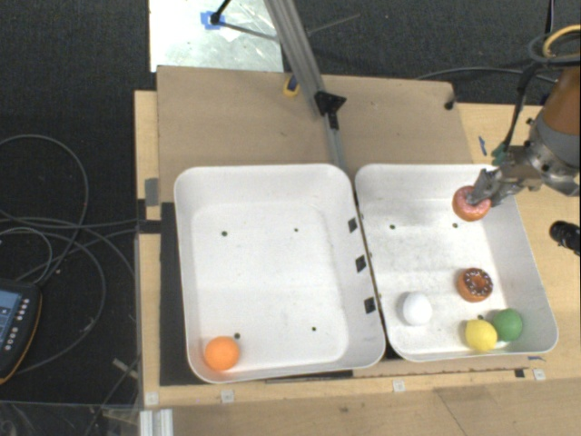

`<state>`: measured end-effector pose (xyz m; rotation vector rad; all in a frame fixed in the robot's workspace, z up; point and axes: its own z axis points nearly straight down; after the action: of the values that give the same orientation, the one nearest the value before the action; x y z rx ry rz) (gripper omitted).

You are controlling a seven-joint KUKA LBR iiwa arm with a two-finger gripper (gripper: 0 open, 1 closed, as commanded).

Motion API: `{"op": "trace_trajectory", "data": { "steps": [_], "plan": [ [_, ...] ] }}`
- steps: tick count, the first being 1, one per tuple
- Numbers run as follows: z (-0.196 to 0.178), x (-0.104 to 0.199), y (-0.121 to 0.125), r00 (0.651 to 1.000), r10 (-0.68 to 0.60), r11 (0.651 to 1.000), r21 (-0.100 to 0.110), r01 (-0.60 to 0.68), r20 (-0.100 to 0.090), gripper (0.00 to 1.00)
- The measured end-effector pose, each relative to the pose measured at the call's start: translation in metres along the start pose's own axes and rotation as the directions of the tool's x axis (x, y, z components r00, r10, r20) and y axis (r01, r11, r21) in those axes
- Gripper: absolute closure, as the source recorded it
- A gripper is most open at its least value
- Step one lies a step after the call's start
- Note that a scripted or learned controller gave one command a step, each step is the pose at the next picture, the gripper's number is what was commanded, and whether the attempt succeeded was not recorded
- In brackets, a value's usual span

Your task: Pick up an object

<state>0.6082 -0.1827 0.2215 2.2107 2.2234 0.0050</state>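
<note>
My gripper (pixel 483 192) reaches in from the right over the far right part of the right bin (pixel 427 189). Its tip meets the upper right side of a pink frosted donut (pixel 468 206), which partly hides under it. I cannot make out whether the donut is lifted or resting on the bin floor. Nearer the front of the same bin lie a brown chocolate donut (pixel 474 284), a white ball (pixel 417 309), a yellow lemon-like fruit (pixel 481 334) and a green ball (pixel 508 323). An orange ball (pixel 221 353) sits in the front left corner of the left bin (pixel 263 243).
The grey arm with its orange band (pixel 563 107) hangs over the right bin's far right rim. A metal pole (pixel 300 44) slants across the back of the bench. Cables and a pendant (pixel 16 321) lie on the floor at left.
</note>
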Motion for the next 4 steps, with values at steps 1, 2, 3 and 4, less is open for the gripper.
{"op": "trace_trajectory", "data": {
  "steps": [1,2,3,4],
  "plan": [
    [-0.003,0.049,0.015,1.0,-0.004,1.0,0.003,0.004,-0.003,1.0],
    [-0.011,0.11,0.025,1.0,-0.006,1.0,0.003,0.006,-0.004,1.0],
    [-0.003,0.167,0.02,1.0,-0.005,1.0,0.007,0.005,-0.005,1.0],
    [-0.013,0.215,0.022,1.0,-0.004,1.0,0.004,0.004,-0.005,1.0]
  ]
}}
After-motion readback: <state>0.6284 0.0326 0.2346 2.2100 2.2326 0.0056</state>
